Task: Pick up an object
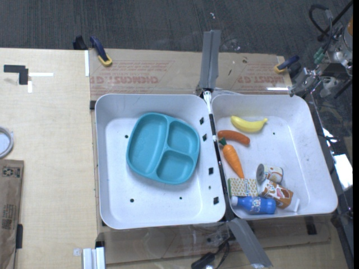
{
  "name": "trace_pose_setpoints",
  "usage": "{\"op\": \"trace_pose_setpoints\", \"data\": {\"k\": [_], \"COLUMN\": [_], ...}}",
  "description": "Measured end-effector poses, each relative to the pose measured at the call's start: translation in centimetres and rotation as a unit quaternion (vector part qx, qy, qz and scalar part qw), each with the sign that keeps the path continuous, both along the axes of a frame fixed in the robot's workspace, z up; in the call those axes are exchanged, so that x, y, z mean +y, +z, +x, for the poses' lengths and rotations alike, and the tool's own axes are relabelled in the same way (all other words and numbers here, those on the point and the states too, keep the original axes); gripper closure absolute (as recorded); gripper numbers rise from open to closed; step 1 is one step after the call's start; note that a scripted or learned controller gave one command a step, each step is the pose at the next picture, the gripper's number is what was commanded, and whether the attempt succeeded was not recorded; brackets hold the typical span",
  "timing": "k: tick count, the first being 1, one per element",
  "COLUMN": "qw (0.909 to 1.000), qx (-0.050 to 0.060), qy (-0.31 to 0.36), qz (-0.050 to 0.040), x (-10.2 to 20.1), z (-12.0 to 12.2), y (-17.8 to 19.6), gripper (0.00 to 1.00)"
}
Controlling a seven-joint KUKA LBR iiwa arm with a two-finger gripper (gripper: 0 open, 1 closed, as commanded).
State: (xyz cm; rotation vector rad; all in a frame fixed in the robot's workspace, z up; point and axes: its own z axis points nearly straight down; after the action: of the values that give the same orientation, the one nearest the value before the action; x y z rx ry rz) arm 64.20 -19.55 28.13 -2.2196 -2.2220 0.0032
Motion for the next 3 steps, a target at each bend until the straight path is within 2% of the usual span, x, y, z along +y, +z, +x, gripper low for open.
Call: {"op": "trace_pose_setpoints", "data": {"k": [1,2,3], "qw": [0.9941,0.9999,0.9985], "qx": [0.000,-0.001,0.008], "qy": [0.108,0.013,-0.055], "qz": [0.0005,0.0004,-0.0004], "x": [-1.3,3.2,5.9], "z": [1.6,-5.1,1.2], "y": [-17.4,-19.0,-19.3], "gripper": [0.00,0.00,0.00]}}
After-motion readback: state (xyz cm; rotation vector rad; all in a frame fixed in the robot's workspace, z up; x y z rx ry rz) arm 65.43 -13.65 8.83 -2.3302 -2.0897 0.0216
